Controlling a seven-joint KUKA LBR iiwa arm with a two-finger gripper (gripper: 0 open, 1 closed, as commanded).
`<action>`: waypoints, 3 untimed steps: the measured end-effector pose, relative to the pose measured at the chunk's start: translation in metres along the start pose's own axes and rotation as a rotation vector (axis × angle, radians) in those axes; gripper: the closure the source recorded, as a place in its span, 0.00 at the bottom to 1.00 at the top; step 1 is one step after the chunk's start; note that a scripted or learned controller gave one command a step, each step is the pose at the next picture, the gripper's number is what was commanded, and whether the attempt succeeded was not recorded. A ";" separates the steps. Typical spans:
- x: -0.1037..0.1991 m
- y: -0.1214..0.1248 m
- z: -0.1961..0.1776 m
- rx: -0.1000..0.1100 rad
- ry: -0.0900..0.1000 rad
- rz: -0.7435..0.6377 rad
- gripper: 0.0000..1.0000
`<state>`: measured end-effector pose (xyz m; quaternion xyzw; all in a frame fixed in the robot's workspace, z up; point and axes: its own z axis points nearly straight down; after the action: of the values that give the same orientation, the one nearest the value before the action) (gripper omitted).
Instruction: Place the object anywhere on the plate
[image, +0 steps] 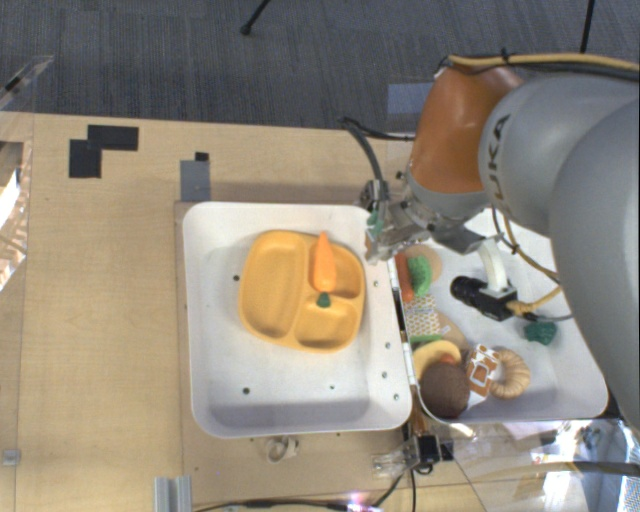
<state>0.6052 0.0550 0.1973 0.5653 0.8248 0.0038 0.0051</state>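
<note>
A pale wooden worktop was seen from above at a slant, with two shallow white bins set side by side on it. In the left white bin a yellow plastic plate with rounded corners and raised dividers was placed slightly toward the far side. An orange toy carrot with a small green stalk end was laid on the right part of that plate, lengthwise from far to near. Its narrow tip was pointed to the plate's far rim and its green end was rested close to a divider ridge. The carrot was touched by nothing else.

The grey arm with its orange band was reached in from the right. Its gripper was held low over the strip where the two bins met, just beside the plate's far right corner and apart from the carrot. Nothing could be seen held in it, and whether it was open or closed could not be told.

The right white bin was partly covered by the arm. Several toy foods were gathered along its left and near sides: a green rounded piece near the gripper, a yellow curved piece, a dark brown ball just beside it, and a tan ring-shaped doughnut to the right of the ball.

Two black angular patches were marked on the worktop's far left
</note>
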 end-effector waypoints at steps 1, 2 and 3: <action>0.000 0.000 0.000 0.001 0.000 0.000 0.00; 0.000 0.002 -0.012 -0.006 -0.003 -0.008 1.00; 0.000 0.002 -0.011 -0.005 -0.003 -0.009 0.00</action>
<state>0.6071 0.0560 0.2086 0.5618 0.8272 0.0050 0.0079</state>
